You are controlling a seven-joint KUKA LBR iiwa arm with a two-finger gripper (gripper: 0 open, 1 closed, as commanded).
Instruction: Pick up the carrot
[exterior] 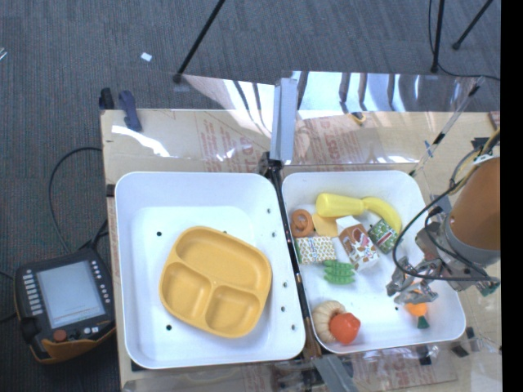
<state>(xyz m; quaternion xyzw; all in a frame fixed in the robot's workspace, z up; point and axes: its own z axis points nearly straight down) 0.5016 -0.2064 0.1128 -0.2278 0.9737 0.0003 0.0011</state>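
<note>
A: So, how far along is the carrot pick?

B: Early to middle, by my reading. The carrot [417, 308] lies on the floor of the right bin [409, 182], near its front right corner, orange body with a bit of green at the lower end. It rests on the bin; nothing shows it lifted.

A: And the arm?

B: The arm [478, 211] reaches in from the right, and the gripper [411, 287] hangs directly over the carrot, so close that its metal parts cover the carrot's upper edge.

A: Do the jaws have it?

B: I cannot tell. They are a dark tangle at this angle, and whether they are spread or closed is hidden. I see no carrot between them, so I would not call it grasped.

A: Then what is done?

B: The approach, I would judge: the gripper is lined up above the right thing. What is left is the closing on the carrot and the lift clear of the bin.

A: Anything nearby to get in the way?

B: Not much. The tomato [345, 327] and the pale gourd [325, 313] sit well to the left at the front wall. The banana [359, 207], green pea pod [338, 271] and small boxes [358, 245] are further back in the bin. The yellow tray [214, 280] lies in the left bin [139, 198], well apart. The nearer concern is the bin's right wall, just beside the carrot.
</note>
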